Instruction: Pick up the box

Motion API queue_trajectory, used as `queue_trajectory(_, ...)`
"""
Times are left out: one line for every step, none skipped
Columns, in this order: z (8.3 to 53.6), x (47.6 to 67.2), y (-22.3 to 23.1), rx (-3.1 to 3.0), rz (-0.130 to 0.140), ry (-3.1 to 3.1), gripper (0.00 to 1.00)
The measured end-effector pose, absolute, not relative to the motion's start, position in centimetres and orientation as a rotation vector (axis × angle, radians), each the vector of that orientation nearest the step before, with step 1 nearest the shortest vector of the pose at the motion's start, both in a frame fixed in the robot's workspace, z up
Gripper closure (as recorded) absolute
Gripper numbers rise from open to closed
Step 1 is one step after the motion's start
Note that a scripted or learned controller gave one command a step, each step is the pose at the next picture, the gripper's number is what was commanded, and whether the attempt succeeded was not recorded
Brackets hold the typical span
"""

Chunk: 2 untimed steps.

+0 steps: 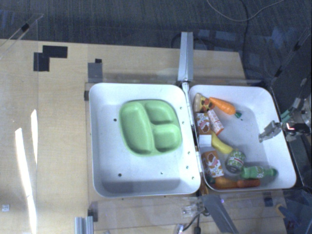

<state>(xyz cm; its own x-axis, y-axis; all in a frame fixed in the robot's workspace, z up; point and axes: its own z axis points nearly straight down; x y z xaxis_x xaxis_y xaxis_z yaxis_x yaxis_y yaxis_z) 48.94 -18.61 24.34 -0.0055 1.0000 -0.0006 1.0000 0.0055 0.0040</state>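
The box (pixel 212 162) lies at the near left of the right bin (pixel 253 97), long axis near to far. The gripper (pixel 269 131) hangs over the bin's right rim, so the box is to its left and nearer; its opening I cannot tell.

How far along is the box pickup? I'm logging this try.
Nothing looks done yet. The gripper sits at the right bin's right edge, apart from the items. The boxes lie along that bin's left side among the toy food. Left: reach over, grasp a box, lift it.
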Motion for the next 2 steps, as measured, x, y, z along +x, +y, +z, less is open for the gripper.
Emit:
queue_trajectory(12.7, 54.0, -12.4, 2.326, 0.004, 2.108, 0.0)
queue_trajectory(9.3, 60.8, -9.9, 2.178, 0.005, 2.249, 0.0)
